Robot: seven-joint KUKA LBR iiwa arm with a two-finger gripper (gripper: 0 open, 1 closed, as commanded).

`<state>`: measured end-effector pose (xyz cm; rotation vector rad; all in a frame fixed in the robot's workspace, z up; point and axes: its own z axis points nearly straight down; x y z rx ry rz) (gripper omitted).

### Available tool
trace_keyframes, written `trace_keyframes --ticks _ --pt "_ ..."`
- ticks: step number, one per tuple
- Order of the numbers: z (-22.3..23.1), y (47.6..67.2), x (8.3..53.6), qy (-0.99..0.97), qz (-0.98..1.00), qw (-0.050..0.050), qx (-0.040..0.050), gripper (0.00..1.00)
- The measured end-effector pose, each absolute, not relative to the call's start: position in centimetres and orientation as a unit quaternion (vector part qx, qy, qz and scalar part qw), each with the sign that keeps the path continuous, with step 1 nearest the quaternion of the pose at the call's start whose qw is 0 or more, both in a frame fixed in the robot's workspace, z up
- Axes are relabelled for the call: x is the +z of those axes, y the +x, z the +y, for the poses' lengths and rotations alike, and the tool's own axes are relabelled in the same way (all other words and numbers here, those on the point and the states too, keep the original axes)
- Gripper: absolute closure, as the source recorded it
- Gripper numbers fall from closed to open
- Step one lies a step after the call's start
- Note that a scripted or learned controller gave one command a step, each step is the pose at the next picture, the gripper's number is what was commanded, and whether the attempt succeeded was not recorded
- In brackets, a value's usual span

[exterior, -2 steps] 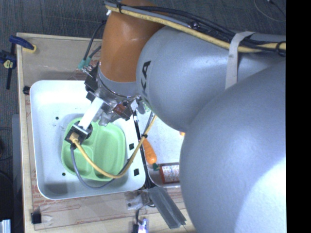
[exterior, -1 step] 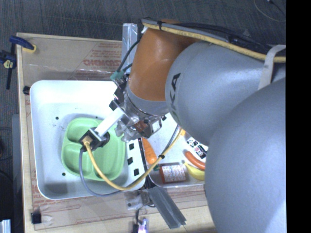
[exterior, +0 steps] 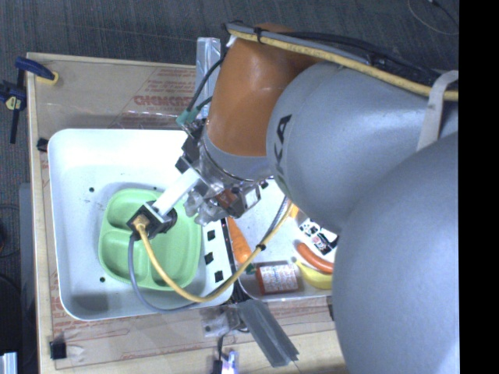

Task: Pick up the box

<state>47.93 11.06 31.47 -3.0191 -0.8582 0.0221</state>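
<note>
A small box with a red-brown label (exterior: 277, 277) lies in the right bin, near its front edge, just below the arm. My gripper (exterior: 207, 202) hangs under the orange band of the wrist, over the seam between the two bins, up and left of the box. The wrist and cables hide much of the gripper. A white bar with a black tip (exterior: 160, 213) reaches from the wrist out over the left bin.
A green two-lobed dish (exterior: 148, 248) lies in the left bin (exterior: 70, 178). An orange carrot (exterior: 240, 246), a yellow banana (exterior: 318, 273) and a white item with black marks (exterior: 316, 236) lie around the box. A yellow cable (exterior: 183, 287) loops over the dish. The arm covers most of the right bin.
</note>
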Motion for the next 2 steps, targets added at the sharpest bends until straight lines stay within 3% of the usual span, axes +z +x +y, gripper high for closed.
trace_keyframes --ticks 1,2 --pt "11.3 48.1 32.3 -0.96 -0.282 0.002 0.0095 1.0" --pt "7.2 47.7 25.7 -0.986 -0.168 0.002 0.0059 1.0"
